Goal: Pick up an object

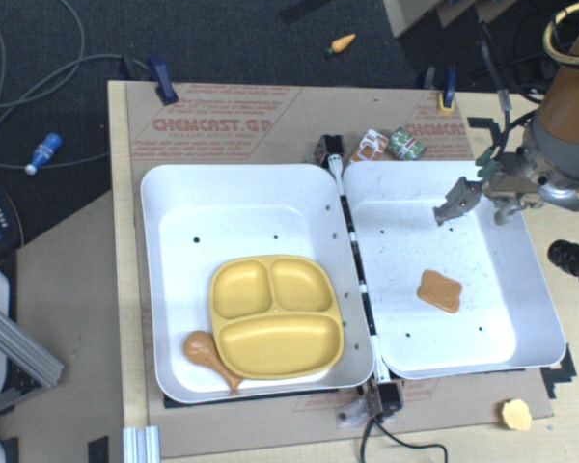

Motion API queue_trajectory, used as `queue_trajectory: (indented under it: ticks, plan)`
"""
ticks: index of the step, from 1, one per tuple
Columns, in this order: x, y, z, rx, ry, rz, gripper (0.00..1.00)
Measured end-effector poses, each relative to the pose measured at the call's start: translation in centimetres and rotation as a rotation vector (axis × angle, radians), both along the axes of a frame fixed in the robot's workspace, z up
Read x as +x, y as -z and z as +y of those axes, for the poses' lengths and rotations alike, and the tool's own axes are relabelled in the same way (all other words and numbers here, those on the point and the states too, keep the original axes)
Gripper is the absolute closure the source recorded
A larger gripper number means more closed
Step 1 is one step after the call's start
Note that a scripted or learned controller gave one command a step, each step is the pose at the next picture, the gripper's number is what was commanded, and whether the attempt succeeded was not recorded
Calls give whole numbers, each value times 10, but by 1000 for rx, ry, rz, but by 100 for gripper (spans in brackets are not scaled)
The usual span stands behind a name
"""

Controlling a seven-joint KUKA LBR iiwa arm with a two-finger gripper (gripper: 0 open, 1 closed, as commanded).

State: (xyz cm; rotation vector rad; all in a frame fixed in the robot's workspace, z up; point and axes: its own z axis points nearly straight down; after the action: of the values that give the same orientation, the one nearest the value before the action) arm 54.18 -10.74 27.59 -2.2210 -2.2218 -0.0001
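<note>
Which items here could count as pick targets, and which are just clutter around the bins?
Pick targets, inside the bins:
- tan toast-shaped toy, right bin
- yellow three-compartment plastic plate, left bin
- tan drumstick-shaped toy, beside the plate

Lying about, outside the bins:
- blue bottle on the floor
- small orange piece on the floor
- yellow lump on the bench

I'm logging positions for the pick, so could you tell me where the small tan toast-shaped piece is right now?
The small tan toast-shaped piece lies on the floor of the right white bin, below and left of the gripper.
</note>
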Motion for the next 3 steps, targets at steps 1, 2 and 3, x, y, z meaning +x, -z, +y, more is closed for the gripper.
queue_trajectory:
  ticks: [1,2,3]
  plan:
    - [-28,128,-39,2,6,14,0]
    - [-29,194,-25,-2,0,-1,0]
    - [-27,178,-27,-5,2,-10,100]
